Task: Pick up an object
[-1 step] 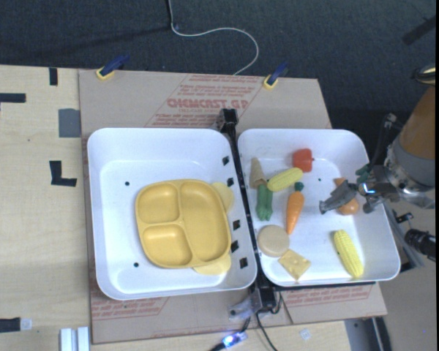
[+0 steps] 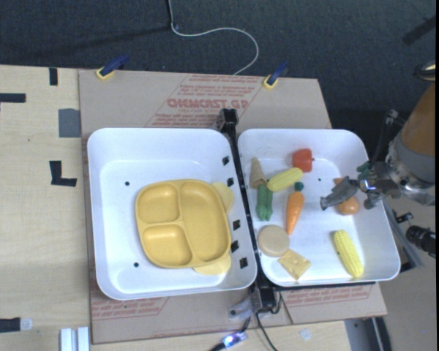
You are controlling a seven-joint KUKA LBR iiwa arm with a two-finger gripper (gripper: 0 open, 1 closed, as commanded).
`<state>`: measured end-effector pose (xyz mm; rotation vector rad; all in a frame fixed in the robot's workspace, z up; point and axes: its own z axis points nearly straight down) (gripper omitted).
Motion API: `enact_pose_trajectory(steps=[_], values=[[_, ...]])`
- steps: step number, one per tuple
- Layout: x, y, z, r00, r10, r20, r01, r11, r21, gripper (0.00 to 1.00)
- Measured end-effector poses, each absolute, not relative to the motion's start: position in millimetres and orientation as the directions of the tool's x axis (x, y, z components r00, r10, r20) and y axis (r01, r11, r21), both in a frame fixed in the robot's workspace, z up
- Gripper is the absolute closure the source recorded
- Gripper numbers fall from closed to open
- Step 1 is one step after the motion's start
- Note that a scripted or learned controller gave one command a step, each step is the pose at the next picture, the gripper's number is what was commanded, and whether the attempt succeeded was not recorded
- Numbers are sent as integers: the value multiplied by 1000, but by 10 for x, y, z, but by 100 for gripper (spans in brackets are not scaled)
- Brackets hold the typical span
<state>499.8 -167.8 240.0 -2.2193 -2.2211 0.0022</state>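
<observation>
The right bin holds several toy foods. Among them are a red pepper, a small yellow corn, a carrot, a green cucumber, a tan cone, a round bun, a cheese wedge and a corn cob. My gripper hangs low over the bin's right side, directly above a small orange fruit. Whether it touches the fruit is not visible.
The left bin holds a yellow divided plate with a paler yellow piece under its lower right edge. A black divider clip sits where the bins meet. The arm's orange band is at the right edge.
</observation>
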Motion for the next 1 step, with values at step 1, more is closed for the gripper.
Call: enact_pose_trajectory(steps=[1], values=[[4979, -1768, 1893, 0, 1000, 1, 1000, 0, -7, 0]])
